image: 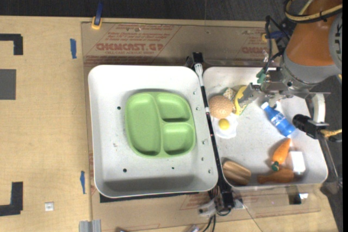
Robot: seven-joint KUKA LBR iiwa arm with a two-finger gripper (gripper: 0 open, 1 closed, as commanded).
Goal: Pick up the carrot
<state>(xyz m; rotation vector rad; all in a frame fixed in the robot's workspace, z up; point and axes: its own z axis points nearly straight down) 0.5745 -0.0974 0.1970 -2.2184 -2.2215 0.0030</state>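
Observation:
The carrot is orange with a green stub, lying tilted in the right bin near its right front corner. My gripper hangs over the back of that bin, up and to the left of the carrot and well apart from it. A blue bottle lies between the gripper and the carrot. Nothing shows in the gripper's grasp.
Around the carrot lie a white block and a brown sausage. A bread loaf, fried egg, brown bun and banana fill the bin's left side. The left bin holds a green divided plate.

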